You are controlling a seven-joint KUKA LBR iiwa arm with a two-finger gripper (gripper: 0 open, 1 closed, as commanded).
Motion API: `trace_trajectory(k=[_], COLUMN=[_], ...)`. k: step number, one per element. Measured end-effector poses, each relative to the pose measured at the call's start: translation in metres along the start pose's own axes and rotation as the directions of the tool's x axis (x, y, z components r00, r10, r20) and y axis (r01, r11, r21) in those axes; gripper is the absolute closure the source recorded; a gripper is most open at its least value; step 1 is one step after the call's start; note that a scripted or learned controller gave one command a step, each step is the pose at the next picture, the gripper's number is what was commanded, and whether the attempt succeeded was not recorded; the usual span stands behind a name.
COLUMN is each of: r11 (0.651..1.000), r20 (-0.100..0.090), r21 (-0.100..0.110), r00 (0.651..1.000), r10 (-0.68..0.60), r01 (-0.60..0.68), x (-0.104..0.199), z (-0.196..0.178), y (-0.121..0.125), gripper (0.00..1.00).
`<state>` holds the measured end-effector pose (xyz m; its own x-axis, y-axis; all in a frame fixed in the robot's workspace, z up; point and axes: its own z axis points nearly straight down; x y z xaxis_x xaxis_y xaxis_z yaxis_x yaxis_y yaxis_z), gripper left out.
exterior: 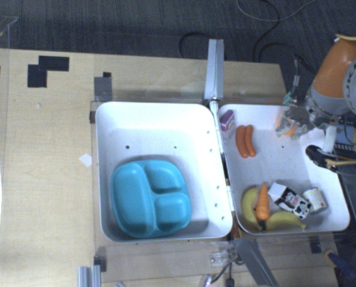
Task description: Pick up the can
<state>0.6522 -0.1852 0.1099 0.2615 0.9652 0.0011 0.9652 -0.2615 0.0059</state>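
Observation:
A small purple and white can (226,122) stands in the far left corner of the right bin (339,220), against the wall shared with the left bin. My gripper (291,123) hangs over the far right part of the same bin, about a hundred pixels to the right of the can and apart from it. Something small and orange shows at the gripper's tip, too blurred to identify. The grey arm with its orange band (339,70) comes in from the right edge.
Two sausages (245,141) lie just right of the can. At the bin's near side are bananas (252,211) with a carrot (262,202) across them, a small printed box (290,199) and a white cup-like object (315,200). The left bin (106,160) holds a blue divided tray (151,199).

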Motion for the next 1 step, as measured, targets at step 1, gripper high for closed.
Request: trace_trajectory(k=[1], r11=[0.992], r20=[0.001], r21=[-0.004], r00=[0.992], r10=[0.122], r01=[-0.122], x=[-0.0082], z=[-0.1620], y=[0.0161], gripper=[1.00])
